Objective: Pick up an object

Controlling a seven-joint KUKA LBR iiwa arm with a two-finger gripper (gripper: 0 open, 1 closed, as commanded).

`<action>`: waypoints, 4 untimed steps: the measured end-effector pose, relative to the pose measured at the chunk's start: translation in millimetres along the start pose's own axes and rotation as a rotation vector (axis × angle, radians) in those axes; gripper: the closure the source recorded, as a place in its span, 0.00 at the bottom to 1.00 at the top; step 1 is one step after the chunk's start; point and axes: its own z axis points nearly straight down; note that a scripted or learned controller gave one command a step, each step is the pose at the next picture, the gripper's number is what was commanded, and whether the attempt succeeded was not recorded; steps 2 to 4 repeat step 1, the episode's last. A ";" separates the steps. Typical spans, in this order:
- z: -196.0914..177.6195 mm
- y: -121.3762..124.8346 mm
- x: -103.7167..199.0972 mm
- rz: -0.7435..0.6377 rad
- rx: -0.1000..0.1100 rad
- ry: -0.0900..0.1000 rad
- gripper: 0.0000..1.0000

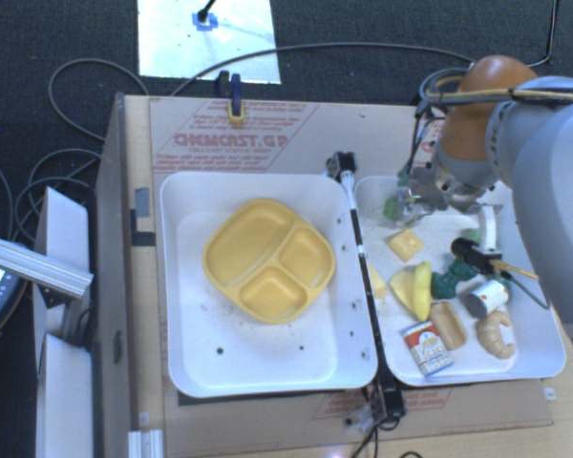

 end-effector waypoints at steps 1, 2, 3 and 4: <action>-3.0 3.6 0.4 -0.002 -0.018 -0.003 0.00; -3.0 3.6 0.4 -0.002 -0.018 -0.003 0.00; -3.0 3.6 0.4 -0.002 -0.018 -0.003 0.00; -3.0 3.6 0.4 -0.002 -0.018 -0.003 0.00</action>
